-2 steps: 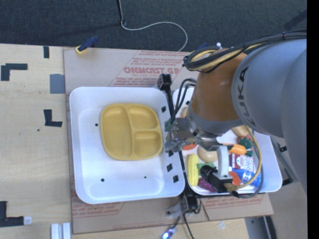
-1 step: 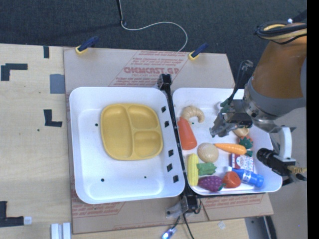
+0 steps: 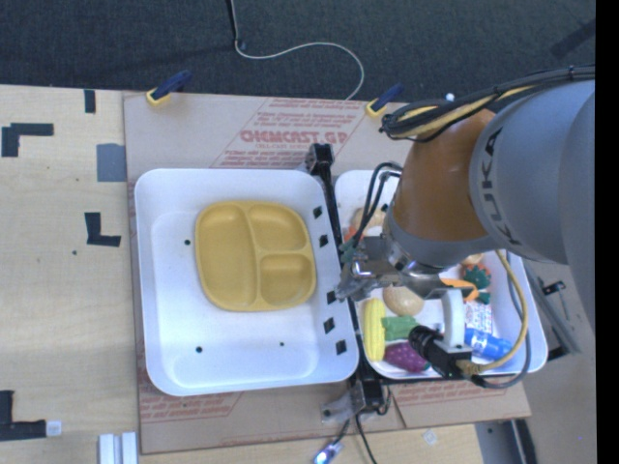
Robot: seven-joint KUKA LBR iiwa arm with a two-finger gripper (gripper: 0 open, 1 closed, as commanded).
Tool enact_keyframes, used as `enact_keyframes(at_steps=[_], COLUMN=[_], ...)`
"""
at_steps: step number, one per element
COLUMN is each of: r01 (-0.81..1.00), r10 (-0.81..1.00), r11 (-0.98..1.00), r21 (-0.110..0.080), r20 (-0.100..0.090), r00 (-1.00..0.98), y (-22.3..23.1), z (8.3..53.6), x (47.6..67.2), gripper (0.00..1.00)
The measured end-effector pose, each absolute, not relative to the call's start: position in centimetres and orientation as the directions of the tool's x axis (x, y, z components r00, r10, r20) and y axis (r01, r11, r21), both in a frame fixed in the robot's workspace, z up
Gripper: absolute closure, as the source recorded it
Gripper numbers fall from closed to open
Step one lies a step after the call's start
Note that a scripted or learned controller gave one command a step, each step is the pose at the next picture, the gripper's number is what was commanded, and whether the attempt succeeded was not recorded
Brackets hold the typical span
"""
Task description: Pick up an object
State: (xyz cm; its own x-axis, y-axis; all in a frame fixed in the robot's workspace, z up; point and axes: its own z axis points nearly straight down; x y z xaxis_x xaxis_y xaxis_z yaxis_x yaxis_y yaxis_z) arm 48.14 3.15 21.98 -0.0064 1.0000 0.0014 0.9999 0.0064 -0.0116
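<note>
1. Toy food lies heaped in the right bin [image 3: 535, 354], under and beside the arm [image 3: 503, 182]; no single piece is singled out as the one to lift.
2. A yellow corn cob [image 3: 371, 330] lies by the bin's left wall, its long axis running from the far side toward the near rim, ribbed along its length.
3. A bumpy purple grape cluster [image 3: 406, 358] sits at the near rim, touching a green leafy piece [image 3: 397, 327].
4. A smooth, pale rounded piece [image 3: 403, 302], possibly a potato, rests just above the green one.
5. A blue-and-white tube-like thing [image 3: 481, 338] lies further right, its long axis slanting toward the near right corner.
6. The gripper [image 3: 360, 280] hangs low at the divider between the bins; whether its fingers are spread or closed, I cannot tell.
7. In the left bin [image 3: 174, 356] lies a glossy yellow divided plate [image 3: 256, 255], three hollows, rounded corners, flat on the white floor.
</note>
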Motion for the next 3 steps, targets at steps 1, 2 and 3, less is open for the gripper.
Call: enact_keyframes(at_steps=[1, 2, 3], r01=[1.0, 1.0, 1.0], r10=[1.0, 1.0, 1.0], r11=[0.002, -0.006, 0.01], r21=[0.008, -0.006, 0.009], r20=[0.001, -0.002, 0.003], r00=[-0.002, 0.006, -0.01], y=[2.5, -2.8, 3.9], z=[32.0, 26.8, 37.3], x=[48.4, 48.3, 48.5], gripper=[1.0, 1.0, 1.0])
